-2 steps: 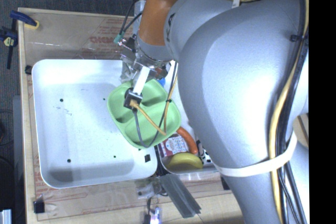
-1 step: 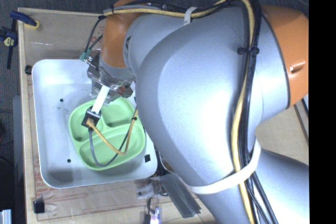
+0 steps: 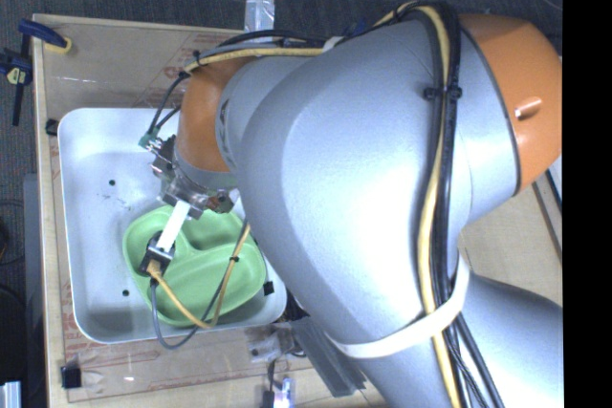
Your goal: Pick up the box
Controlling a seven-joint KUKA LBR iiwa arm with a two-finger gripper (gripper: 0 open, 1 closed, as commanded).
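A light green, shallow box [image 3: 206,277] with rounded corners lies in the near right part of the left white bin [image 3: 91,196]. My gripper [image 3: 194,203] hangs low over the far edge of the green box, below the orange band of the wrist. The wrist and cables hide the gripper's tip, and the view does not settle whether it touches the box. The arm's grey body covers the right side of the box.
The arm's large grey links cover the right half of the bench, including the other bin. Blue clamps [image 3: 43,35] sit on the bench's far left corner. The left bin's white floor [image 3: 96,234] lies bare left of the box.
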